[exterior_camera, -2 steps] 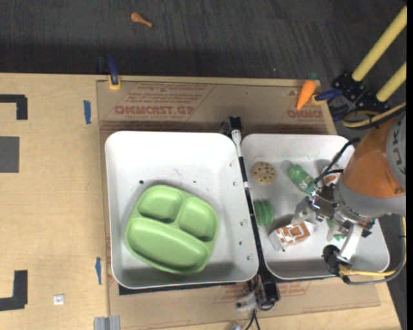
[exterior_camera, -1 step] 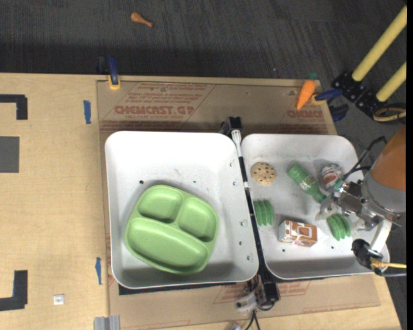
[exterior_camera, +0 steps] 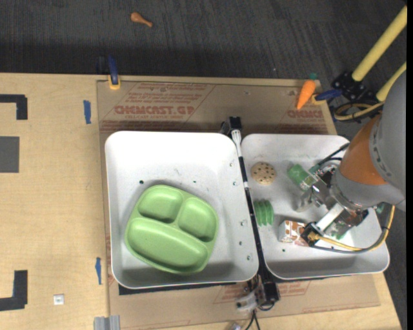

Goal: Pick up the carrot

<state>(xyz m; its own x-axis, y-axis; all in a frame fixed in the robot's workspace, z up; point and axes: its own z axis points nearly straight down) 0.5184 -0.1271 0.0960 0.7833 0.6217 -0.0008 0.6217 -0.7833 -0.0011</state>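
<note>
**Bench with two bins, seen from above at a slant.** Nearest the viewer, a small orange-and-white printed packet lies by the near left corner of the right white bin. In the left white bin, a light green moulded plastic plate with three compartments fills the near half and stands clear of the walls. A short green ribbed piece lies against the left wall of the right bin, just beyond the packet.

The grey arm with its orange band enters over the right edge of the right bin. Its gripper is low over the bin's middle; whether it is open or shut, and whether it has hold of anything, cannot be told. Just beside the gripper on the far side lies a small pale green translucent object, and to the left of that a round tan speckled biscuit-like disc.

The orange carrot with a green top is outside both bins. It lies on the brown cardboard sheet at the bench's far edge, beyond the far wall of the right bin and well apart from the gripper. That wall and the green translucent object lie between them. A blue clamp sits just right of the carrot. Farther off, a small orange object lies on the dark floor.
</note>
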